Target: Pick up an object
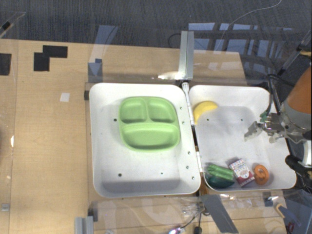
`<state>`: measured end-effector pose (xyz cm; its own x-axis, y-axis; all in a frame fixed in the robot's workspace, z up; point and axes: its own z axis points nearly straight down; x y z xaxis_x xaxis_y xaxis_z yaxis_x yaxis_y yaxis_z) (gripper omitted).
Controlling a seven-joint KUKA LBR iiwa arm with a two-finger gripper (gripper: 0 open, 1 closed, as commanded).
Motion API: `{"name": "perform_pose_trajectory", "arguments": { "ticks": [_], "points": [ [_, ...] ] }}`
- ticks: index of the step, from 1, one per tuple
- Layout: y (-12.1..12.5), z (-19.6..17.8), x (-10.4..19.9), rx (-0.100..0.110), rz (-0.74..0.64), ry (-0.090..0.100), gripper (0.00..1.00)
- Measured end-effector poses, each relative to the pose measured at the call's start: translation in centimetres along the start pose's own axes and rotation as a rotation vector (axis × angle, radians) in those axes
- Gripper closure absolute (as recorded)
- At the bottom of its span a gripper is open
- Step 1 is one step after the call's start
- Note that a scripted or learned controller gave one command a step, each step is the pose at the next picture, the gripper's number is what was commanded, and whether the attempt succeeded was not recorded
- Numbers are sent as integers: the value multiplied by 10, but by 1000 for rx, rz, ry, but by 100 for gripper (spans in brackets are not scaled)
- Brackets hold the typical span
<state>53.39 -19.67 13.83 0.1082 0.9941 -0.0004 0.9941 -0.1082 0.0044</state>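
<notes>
While grey arm's two-finger gripper [263,129] is hanging open, holding nothing, by right bin's [229,150] right edge, small red carton [241,171] is lying near front edge.

Bare right bin [229,130] middle, unobstructed

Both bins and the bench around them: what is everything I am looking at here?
Left bin: one, white, left half of the bench.
Right bin: one, white, beside it.
Divided plate: one, green, middle of the left bin.
Yellow fruit: one, right bin's far left corner.
Green item: one, right bin's near edge.
Small carton: one, red and white, beside the green item.
Orange item: one, beside the carton.
Arm: one, grey with orange.
Tool: one, over the right bin.
</notes>
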Motion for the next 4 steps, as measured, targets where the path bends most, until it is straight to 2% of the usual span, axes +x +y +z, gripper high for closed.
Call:
{"name": "perform_pose_trajectory", "arguments": {
  "ticks": [1, 2, 3, 4],
  "points": [
    [-5, -10, 19, 2, 97, 1, 0],
    [-46, -47, -4, 1, 172, 0, 0],
    [-47, 47, 41, -12, 72, -1, 0],
    [10, -27, 6, -1, -146, 0, 0]
  ]
}}
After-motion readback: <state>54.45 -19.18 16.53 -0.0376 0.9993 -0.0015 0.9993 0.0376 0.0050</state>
